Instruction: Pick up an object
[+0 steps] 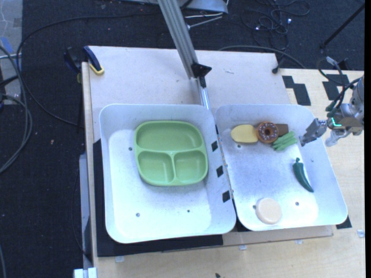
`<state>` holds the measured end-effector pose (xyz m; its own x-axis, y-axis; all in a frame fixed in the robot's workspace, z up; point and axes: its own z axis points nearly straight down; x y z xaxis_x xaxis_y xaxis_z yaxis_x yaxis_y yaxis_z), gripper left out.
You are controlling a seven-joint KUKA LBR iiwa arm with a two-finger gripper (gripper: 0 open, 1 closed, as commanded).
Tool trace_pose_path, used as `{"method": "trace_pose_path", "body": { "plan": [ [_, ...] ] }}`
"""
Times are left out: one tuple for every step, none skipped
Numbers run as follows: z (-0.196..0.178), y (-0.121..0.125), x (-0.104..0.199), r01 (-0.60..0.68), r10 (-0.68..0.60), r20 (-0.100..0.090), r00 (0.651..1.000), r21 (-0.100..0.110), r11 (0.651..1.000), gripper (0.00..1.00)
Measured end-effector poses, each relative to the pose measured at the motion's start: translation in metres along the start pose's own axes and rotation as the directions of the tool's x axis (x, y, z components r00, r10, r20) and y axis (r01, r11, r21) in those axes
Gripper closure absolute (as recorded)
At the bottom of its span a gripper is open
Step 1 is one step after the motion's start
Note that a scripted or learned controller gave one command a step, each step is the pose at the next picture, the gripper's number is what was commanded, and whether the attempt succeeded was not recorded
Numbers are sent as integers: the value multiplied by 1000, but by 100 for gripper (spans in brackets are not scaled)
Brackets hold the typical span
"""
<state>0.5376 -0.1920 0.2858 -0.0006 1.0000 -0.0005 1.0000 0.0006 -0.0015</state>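
Note:
The right bin [324, 204] holds several small objects. A yellow lump [244, 134], a brown donut [267, 132] and a light green leafy piece [284, 141] lie together near the bin's far side. Further forward lies a dark green pepper [302, 175], and a cream round disc [269, 211] sits near the front rim. My gripper [323, 133] hovers at the bin's far right rim, just right of the leafy piece. It is open, and nothing sits between its fingers [312, 131].
A green divided plate [171, 153] rests in the left bin [116, 213]. A slanted metal pole [179, 30] rises behind the bins. Cables lie on the dark floor beyond the bench.

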Motion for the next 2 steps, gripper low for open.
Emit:
{"method": "trace_pose_path", "body": {
  "plan": [
    [-1,0,0,0,0,0,1000,-1,1000,0],
    [44,-6,1,-1,1,-1,1000,2,1000,0]
  ]
}}
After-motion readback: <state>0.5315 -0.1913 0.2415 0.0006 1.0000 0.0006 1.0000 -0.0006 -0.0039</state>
